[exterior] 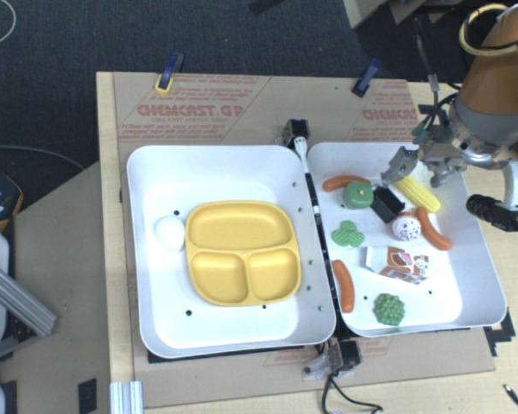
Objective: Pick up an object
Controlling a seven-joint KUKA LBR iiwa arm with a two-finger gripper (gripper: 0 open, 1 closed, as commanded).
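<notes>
Yellow plastic corn (418, 194) is seen lying in the right bin (475, 304), directly under the gripper (420, 167). The two fingers are spread wide, one toward a black block (386, 204), the other past the cob's far end, and nothing is clasped between them. A divided yellow tray (242, 252) and a white egg (169, 231) are held by the left bin (147, 188).

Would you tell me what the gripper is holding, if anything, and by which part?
Nothing is seen held: the gripper hovers open above the corn in the right bin.
</notes>
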